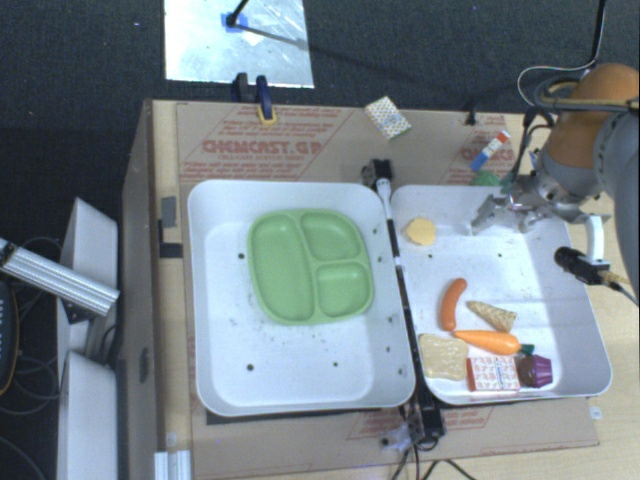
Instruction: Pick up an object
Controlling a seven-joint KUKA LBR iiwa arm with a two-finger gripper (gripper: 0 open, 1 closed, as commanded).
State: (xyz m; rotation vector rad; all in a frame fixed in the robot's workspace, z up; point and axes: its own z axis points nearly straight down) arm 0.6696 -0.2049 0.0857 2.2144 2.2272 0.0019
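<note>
The right bin (560, 298) holds several toy foods. A yellow round piece (421, 232) lies near its top left corner. Lower down are a red-orange sausage (453, 303), a tan wedge (492, 315) and an orange carrot (488, 341). Along the bin's front edge sit a beige bread slice (443, 356), a red-and-white box (492, 373) and a purple piece (535, 370). My gripper (497, 212) hangs over the top of the right bin, to the right of the yellow piece and apart from it. Nothing shows in its grasp.
The left bin (220, 298) holds a green divided plate (310, 265). A black divider (398, 268) runs between the bins. On the cardboard behind lie a small patterned block (387, 117) and a red, white and blue item (490, 153). The arm's cable (590, 265) hangs over the right bin's right edge.
</note>
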